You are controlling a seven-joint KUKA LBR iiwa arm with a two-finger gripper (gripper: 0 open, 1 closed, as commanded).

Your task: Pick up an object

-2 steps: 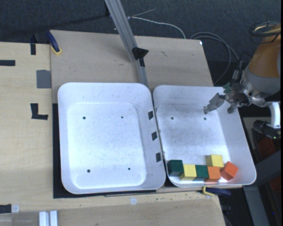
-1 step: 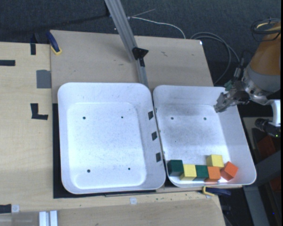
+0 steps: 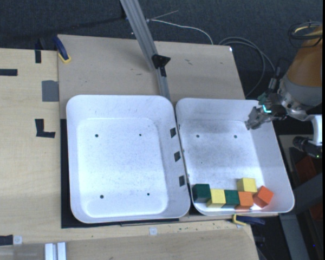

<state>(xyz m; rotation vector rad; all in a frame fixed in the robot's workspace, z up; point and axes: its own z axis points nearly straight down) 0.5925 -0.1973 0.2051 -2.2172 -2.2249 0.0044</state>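
Note:
Several small blocks lie bunched along the near edge of the right bin (image 3: 271, 150): a dark green block (image 3: 201, 192), a yellow block (image 3: 218, 197), a green block (image 3: 231, 198), an orange block (image 3: 245, 199), another yellow block (image 3: 248, 185) and an orange-red block (image 3: 264, 196). My gripper (image 3: 254, 119) hangs over the right bin's far right corner, well away from the blocks, and nothing shows between its fingers. The orange band of the arm (image 3: 306, 64) rises behind it at the right.
The left bin (image 3: 76, 145) sits beside the right one, their rims meeting in the middle. A slanted metal post (image 3: 143, 31) crosses the bench behind the bins. Cables (image 3: 244, 47) run across the dark floor at the back right.

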